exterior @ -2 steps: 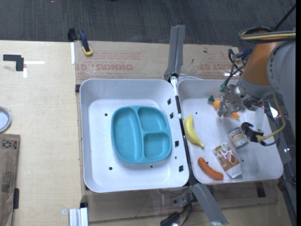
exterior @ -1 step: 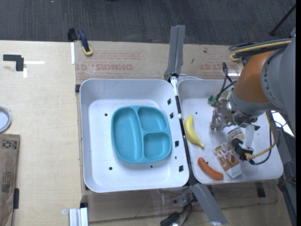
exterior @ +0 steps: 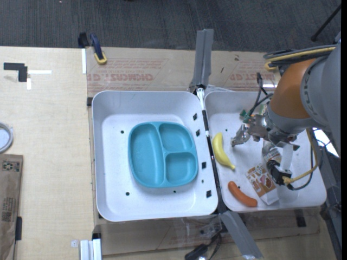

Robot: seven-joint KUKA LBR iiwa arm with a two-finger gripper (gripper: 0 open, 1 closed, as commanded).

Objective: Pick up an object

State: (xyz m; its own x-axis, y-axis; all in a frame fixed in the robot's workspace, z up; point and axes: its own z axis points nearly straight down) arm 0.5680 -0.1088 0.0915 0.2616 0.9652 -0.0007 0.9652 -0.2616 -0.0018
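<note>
- Surface: pale wood-coloured top carrying two shallow white bins side by side, with dark carpet beyond its far edge.
- Left bin: holds a teal divided plate with three compartments, lying flat near the bin's middle.
- Right bin: holds the loose objects and the working end of the arm.
- Banana: yellow, lying along the right bin's left wall, just beside the divider between the bins, dark tip toward the near side.
- Sausage: an orange-red, hot-dog-like item lying on the bin floor near the front edge, below the banana's tip and apart from it.
- Snack packet: small carton or pouch with red-brown print, lying just right of the sausage, close to the front right of the bin.
- Arm: grey with an orange band, reaching in from the right and hanging over the right bin's middle to right part.
- Pincer: low over the bin floor, right of the banana and above the packet; cables and metal parts crowd it, so I cannot tell whether it is released or clenched. Nothing visible in its grip.
- Off to the side: a blue-and-yellow clamp at the surface's far edge, a roll of tape at the left edge.
</note>
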